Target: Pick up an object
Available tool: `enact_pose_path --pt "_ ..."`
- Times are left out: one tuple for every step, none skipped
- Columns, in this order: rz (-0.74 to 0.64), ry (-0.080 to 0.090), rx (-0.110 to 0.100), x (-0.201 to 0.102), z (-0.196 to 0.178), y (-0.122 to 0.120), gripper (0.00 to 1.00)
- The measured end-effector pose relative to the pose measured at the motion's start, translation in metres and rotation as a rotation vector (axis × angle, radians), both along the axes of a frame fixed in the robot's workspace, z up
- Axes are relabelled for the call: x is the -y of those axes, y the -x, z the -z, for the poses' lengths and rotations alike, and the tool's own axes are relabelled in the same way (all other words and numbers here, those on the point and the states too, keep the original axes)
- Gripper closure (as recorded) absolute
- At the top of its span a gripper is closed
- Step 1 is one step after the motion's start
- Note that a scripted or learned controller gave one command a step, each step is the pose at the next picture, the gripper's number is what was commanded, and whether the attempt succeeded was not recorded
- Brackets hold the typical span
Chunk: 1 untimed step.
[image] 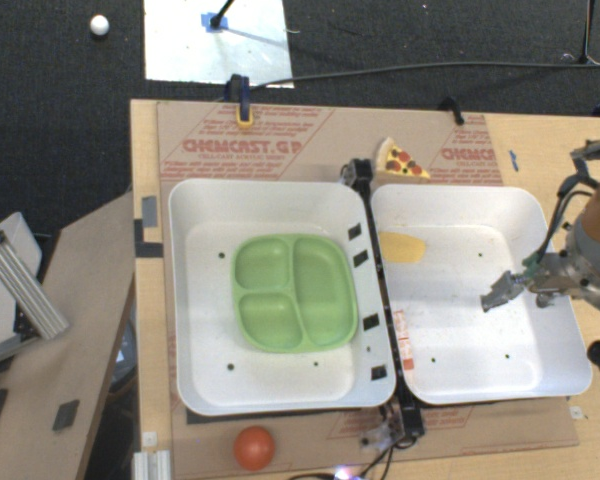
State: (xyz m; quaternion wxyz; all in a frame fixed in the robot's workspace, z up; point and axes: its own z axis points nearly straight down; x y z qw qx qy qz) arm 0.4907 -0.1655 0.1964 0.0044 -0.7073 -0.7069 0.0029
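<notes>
I see the yellow piece (402,248) lying flat in the right bin (460,383), near its upper-left corner, just beside the divider between the bins. Its long axis runs left to right. The gripper (520,290) sits over the right side of that bin, well apart from the piece; I cannot tell how the jaws stand. The green divided plate (294,292) rests in the left bin (205,378). A pizza-slice toy (401,160) lies on the surface behind the bins, an orange ball (254,447) in front.
</notes>
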Motion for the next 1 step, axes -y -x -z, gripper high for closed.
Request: enact_pose_path --pt "-0.003 0.003 0.012 -0.0003 -0.0056 -0.003 0.0"
